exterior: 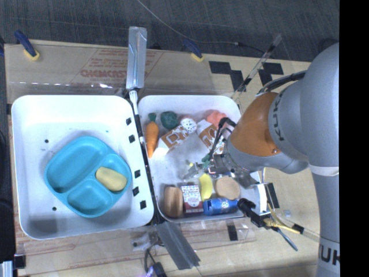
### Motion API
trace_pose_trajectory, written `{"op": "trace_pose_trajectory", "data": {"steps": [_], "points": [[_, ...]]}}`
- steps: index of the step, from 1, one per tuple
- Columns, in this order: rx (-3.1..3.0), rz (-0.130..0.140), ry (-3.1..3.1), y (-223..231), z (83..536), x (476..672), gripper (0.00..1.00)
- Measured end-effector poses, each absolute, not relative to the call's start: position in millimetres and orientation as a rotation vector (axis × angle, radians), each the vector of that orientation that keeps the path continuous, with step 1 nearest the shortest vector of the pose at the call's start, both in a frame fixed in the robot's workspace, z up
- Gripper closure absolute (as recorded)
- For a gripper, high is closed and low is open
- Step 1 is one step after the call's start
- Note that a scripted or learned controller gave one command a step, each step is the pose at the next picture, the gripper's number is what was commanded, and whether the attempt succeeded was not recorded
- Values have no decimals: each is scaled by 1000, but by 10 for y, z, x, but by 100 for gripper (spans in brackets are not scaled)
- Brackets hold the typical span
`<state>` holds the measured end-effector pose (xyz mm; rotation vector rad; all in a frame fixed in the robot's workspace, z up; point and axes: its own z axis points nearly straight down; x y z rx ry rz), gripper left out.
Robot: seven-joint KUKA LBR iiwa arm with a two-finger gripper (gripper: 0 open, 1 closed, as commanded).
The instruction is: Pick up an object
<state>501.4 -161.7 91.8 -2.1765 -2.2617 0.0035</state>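
Overhead view of two white bins. The arm point(288, 126) enters from the right; its gripper point(203, 165) hangs low over the centre of the right bin point(190, 104), and whether its fingers are spread or pressed together cannot be told. Around it lie a carrot point(151, 136), a green lump point(169, 119), a yellow piece point(206, 185) and a blue bottle point(221, 206). The left bin point(34, 120) holds a blue divided plate point(78, 172) bearing a yellow lump point(111, 178).

Even bright light, soft shadows, slight overall blur.
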Motion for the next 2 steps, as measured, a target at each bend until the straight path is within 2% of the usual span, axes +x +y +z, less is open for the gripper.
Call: {"op": "trace_pose_trajectory", "data": {"steps": [1,2], "points": [[-2170,1,-2268,-1605,1017,5029,100],[-2237,-7,-2212,-1324,2121,5369,100]]}}
